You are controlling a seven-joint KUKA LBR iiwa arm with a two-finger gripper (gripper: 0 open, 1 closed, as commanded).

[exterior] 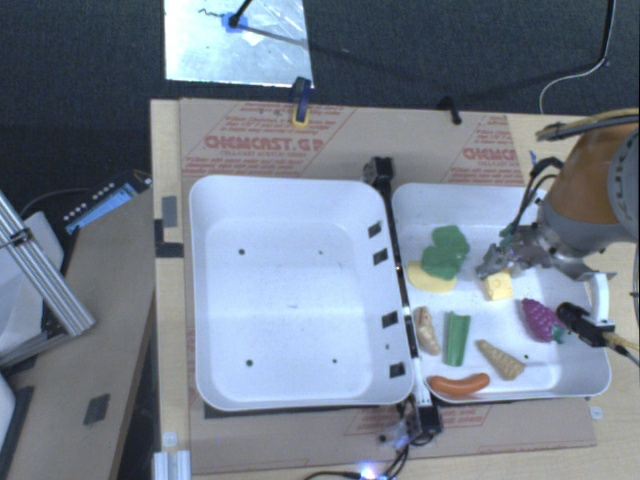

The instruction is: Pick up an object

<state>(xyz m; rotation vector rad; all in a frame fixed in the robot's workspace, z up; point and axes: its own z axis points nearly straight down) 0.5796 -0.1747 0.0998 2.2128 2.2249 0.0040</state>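
Note:
My gripper [497, 263] hangs low in the right bin [570, 378], reaching in from the right. A small yellow cube [498, 288] lies directly under its tip, touching or nearly touching it. Just left of the gripper is a green leafy toy [445, 249], resting on a flat yellow piece [430, 280]. To the gripper's lower right lies a purple grape bunch [538, 318].
The right bin's front part holds a green stick [457, 336], a beige piece [427, 330], a tan cone [500, 360] and a red sausage [460, 384]. The left bin [290, 298] stands beside it, with a black divider clamp [380, 171] between their rims.

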